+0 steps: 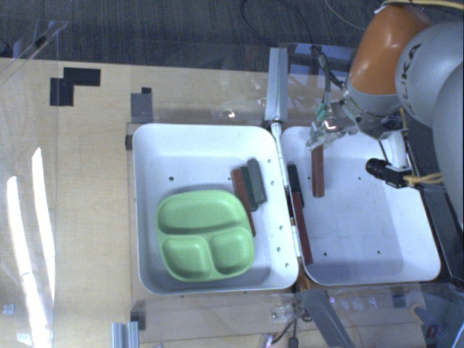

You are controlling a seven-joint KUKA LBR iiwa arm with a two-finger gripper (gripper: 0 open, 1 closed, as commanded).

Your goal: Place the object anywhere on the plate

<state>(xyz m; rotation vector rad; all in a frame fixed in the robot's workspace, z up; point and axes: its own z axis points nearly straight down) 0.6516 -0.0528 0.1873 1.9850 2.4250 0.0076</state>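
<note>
The light green divided plate (206,232) lies in the front half of the left bin (156,147). Just behind its right rim rest a dark grey block (254,180) and a thin brown strip (242,194) that runs along the plate's edge. My gripper (324,135) hangs over the back left part of the right bin (377,256). A short brown bar (317,172) stands directly below it, its top end meeting the gripper. Whether the bar is held or lying on the bin floor is not visible.
A dark stick (293,182) and a brown strip (303,234) lie along the divider between the bins. A black cable fitting (384,171) juts from the arm over the right bin. The metal post (275,85) stands behind the divider.
</note>
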